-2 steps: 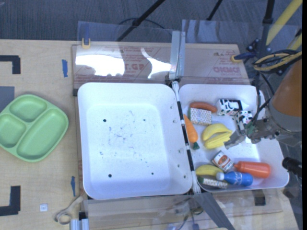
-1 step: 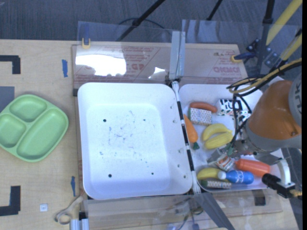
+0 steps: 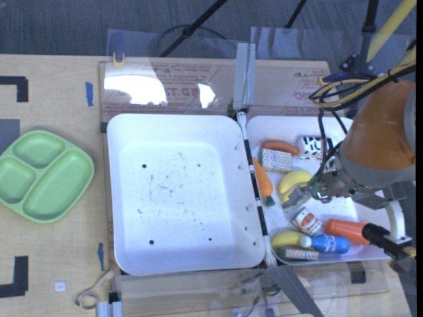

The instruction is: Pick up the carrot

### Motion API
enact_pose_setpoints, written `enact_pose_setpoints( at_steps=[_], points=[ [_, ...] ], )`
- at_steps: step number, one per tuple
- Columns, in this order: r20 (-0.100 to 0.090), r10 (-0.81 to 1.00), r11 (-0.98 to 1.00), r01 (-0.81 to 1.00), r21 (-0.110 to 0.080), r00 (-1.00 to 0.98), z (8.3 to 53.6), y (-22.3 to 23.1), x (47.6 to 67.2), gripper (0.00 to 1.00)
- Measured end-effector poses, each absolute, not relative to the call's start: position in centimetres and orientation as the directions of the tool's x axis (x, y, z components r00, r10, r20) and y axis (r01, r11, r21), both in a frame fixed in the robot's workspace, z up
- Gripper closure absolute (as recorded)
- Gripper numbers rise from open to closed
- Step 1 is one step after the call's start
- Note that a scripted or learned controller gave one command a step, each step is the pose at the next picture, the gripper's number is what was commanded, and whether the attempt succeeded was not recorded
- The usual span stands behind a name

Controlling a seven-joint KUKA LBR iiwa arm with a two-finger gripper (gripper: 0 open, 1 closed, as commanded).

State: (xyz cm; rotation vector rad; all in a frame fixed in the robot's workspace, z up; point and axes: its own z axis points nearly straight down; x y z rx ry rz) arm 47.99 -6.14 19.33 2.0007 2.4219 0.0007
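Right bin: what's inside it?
The right bin holds the carrot by its left wall, two bananas, a small can, a blue bottle and an orange bottle. The arm covers the bin's right part.

No legible text anywhere.

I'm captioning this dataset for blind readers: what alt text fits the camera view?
A grey and orange robot arm's gripper hovers over the right white bin of toy food, beside a carrot lying along the bin's left wall. The left white bin adjoins it, and a green divided plate lies on the bench.
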Motion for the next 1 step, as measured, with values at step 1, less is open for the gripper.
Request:
enact_pose_setpoints(
  at_steps=[1],
  points=[
    [0.001,0.932,0.362,0.932,-0.001,-0.362,18.41,-7.22,47.92,0.00]
  ],
)
